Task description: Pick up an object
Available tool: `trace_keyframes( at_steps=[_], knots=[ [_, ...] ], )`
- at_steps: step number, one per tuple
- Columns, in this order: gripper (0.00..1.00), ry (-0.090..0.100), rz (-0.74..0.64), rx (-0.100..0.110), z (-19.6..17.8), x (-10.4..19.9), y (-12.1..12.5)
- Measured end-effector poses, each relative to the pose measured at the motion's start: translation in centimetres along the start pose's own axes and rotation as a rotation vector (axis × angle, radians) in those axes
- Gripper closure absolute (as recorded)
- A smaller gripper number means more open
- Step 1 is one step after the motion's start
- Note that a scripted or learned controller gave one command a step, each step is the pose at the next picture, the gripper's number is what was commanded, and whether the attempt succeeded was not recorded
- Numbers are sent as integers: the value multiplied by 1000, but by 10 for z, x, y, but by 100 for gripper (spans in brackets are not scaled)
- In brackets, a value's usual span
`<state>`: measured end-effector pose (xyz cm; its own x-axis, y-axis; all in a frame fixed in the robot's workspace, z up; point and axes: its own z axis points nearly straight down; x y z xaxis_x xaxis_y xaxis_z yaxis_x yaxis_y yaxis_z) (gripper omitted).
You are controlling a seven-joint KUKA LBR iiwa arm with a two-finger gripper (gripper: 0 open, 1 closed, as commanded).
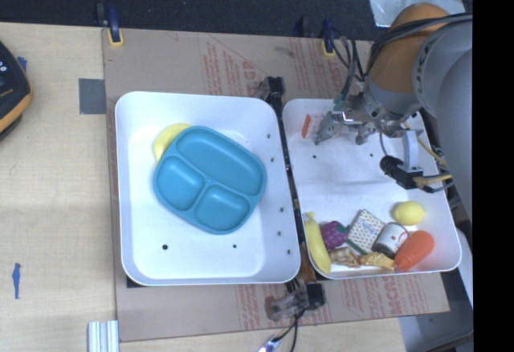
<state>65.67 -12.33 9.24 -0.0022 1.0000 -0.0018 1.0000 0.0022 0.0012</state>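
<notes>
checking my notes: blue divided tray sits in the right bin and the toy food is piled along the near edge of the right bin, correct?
Not quite. The camera view shows the blue divided tray in the left bin, over a yellow item. The rest holds: the toy food is piled along the near edge of the right bin.

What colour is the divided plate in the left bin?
Blue; the divided plate shows clearly in the camera view.

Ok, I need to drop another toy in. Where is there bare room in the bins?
Right bin: bare middle, between the gripper and the toy pile. Crowded along the near wall: banana, carrot, lemon. Left bin: bare strips around the blue tray, widest in front.
</notes>
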Motion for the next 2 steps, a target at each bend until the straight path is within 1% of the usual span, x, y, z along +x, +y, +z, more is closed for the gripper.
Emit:
trace_keyframes(
  at_steps=[1, 2],
  knots=[
    [100, -2, -1, -2, -11, -1, 1],
    [100, 1, 0, 6, 1, 15, -21]
  ],
)
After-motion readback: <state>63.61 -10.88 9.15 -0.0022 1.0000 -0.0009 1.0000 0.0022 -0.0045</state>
